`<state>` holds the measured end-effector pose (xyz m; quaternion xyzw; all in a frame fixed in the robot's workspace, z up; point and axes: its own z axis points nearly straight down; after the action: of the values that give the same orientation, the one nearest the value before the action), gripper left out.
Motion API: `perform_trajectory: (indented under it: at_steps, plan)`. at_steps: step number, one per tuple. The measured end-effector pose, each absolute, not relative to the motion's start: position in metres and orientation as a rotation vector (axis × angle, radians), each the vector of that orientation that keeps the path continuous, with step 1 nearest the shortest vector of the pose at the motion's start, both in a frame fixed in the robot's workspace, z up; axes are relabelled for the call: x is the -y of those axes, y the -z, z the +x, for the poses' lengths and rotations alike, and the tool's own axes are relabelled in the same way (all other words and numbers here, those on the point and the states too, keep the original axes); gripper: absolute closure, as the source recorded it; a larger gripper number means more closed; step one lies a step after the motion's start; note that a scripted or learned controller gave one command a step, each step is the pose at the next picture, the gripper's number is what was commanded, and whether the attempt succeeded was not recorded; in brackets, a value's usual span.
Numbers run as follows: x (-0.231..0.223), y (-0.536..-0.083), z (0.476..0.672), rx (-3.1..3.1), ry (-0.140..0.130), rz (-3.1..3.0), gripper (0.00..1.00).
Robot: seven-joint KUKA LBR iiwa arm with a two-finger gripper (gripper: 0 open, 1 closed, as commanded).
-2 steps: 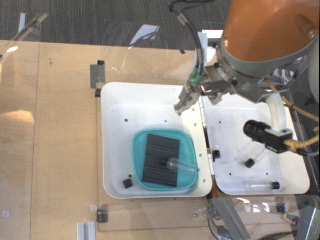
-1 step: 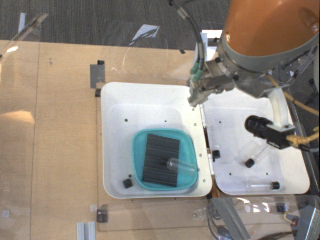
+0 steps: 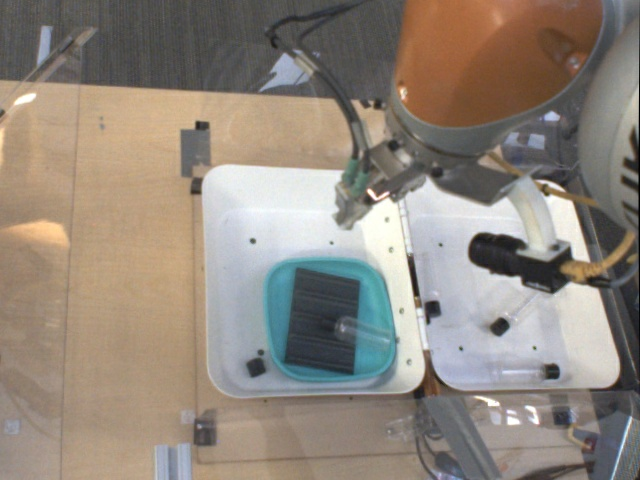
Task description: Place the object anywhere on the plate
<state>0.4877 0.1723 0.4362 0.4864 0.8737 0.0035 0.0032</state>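
Gripper [image 3: 348, 208] above far right edge of left white bin [image 3: 225, 268]; claw state not discernible, cannot tell. Clear plastic tube [image 3: 362, 329] lying on dark ribbed rectangular block [image 3: 322, 320] inside teal square plastic plate [image 3: 280, 288]. Appears placed. Risk: tube round, near plate's right rim, may roll off block if bin jolted by arm.

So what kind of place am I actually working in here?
Most likely a robotics lab test cell, not a home or kitchen. Two shallow white bins sit side by side on a wooden bench, a teal plate lies in the left bin, and cables trail over grey carpet behind.
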Motion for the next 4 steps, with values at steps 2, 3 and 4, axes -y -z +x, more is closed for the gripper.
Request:
perform_trajectory:
  at_steps: [2, 3, 4]
  plan:
    - [-0.145, -0.438, 0.537, -3.071, -0.010, 0.597, 1.00]
    - [-0.147, -0.438, 0.546, -3.127, -0.007, 0.068, 1.00]
    - [-0.166, -0.310, 0.501, -3.111, -0.005, -0.365, 1.00]
